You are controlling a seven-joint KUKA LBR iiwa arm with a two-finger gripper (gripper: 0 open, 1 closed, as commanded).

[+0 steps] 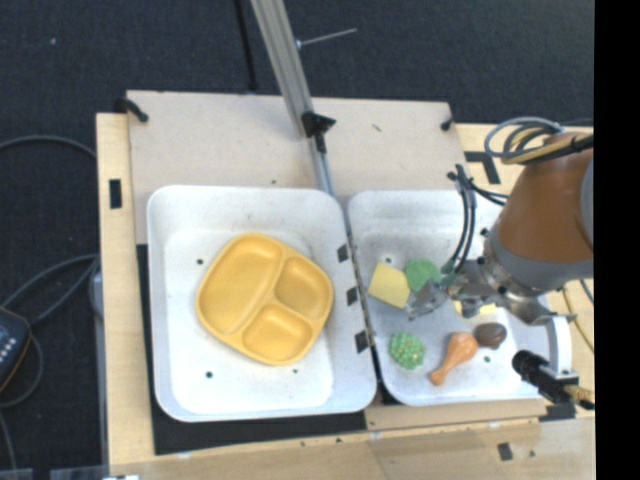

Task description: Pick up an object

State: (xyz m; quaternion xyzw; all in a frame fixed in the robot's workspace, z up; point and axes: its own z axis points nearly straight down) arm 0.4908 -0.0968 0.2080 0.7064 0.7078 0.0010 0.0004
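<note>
Two bins: left holds yellow tray [264, 297]; right bin [400, 218] holds yellow block [389, 285], green ball [421, 272], knobbly green ball [406, 350], drumstick [453, 355], brown piece [490, 335]. Gripper [440, 295] hovers beside green ball, nothing grasped. Approach stage; next, descend squarely.

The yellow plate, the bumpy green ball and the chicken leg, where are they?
yellow plate [264, 297]: camera view, middle where its three sections meet.
bumpy green ball [406, 350]: camera view, its centre.
chicken leg [455, 354]: camera view, the fat end.
</note>
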